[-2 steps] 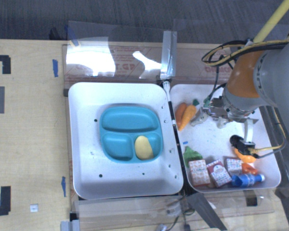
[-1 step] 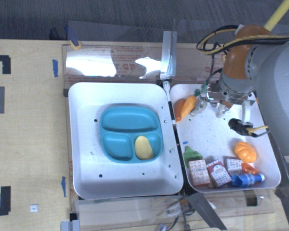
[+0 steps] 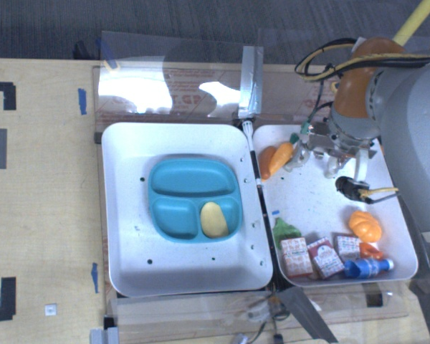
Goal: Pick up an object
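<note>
On the left, a white bin (image 3: 122,192) holds a blue divided tray (image 3: 193,178), with a yellow lemon-like fruit (image 3: 213,219) in its front right compartment. Next, in the right bin (image 3: 308,206), an orange carrot (image 3: 275,160) lies near the back left corner, just beside the gripper (image 3: 328,156). I cannot tell whether it is open, closed or holding anything. Along the front lie a green piece (image 3: 285,229), three small cartons (image 3: 322,256), an orange toy (image 3: 365,226) and a blue bottle (image 3: 365,267).
</note>
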